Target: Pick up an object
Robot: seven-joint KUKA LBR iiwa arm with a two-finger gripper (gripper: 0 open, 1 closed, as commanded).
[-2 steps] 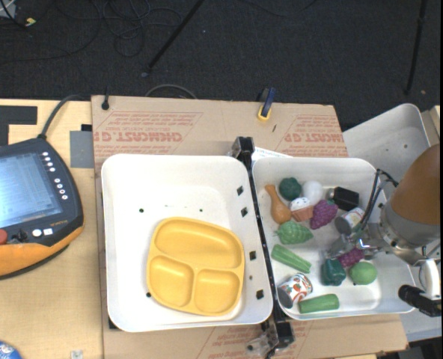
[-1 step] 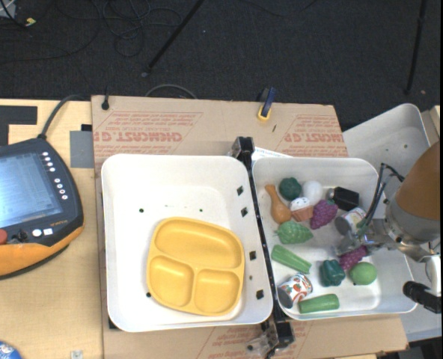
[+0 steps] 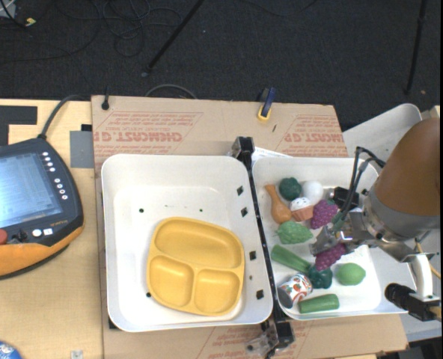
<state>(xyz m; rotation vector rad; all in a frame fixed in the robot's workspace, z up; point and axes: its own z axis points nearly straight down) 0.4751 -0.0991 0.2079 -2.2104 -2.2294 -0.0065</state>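
The right bin (image 3: 371, 301) is crowded with toy food (image 3: 300, 234), while open floor is left around the yellow tray (image 3: 195, 264) in the left bin (image 3: 132, 200).

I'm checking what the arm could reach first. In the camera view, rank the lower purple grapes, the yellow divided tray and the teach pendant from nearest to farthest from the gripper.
1. Lower purple grapes, right bin, right at the gripper.
2. Yellow divided tray, left bin.
3. Teach pendant, far left on the bench.
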